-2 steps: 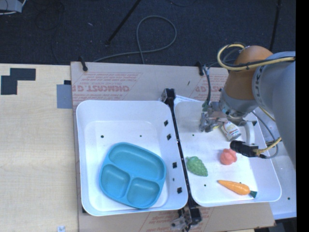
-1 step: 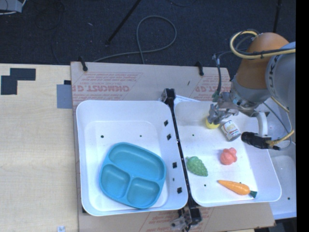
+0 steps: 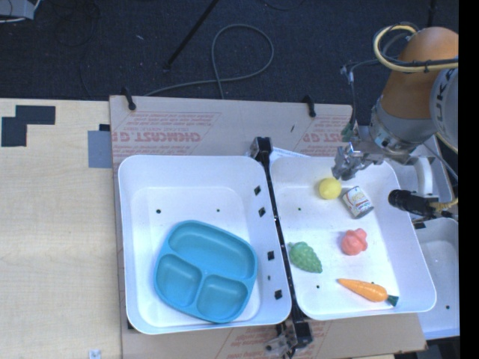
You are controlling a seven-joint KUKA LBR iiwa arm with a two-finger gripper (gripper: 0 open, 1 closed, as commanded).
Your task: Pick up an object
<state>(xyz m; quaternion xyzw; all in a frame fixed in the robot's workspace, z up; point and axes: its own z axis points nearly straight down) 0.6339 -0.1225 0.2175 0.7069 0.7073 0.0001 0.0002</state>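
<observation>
Two shallow white bins are shown side by side on the tabletop (image 3: pixel 60 223), divided by a black strip (image 3: pixel 271 223). The right bin (image 3: pixel 419 275) is seen to hold a yellow ball (image 3: pixel 329 188), a small labelled jar (image 3: pixel 358 201) lying tilted just beside it, a pink toy (image 3: pixel 355 241), a green leafy toy (image 3: pixel 305 256) and an orange carrot (image 3: pixel 365 290) near the front wall. The pincer (image 3: pixel 346 164) is seen at the bin's far edge, just above the ball; how far it is open cannot be told, and nothing is seen between its parts. The left bin (image 3: pixel 142 193) is occupied by a blue divided plate (image 3: pixel 206 270). Open floor is left in the right bin's middle, between the toys.
</observation>
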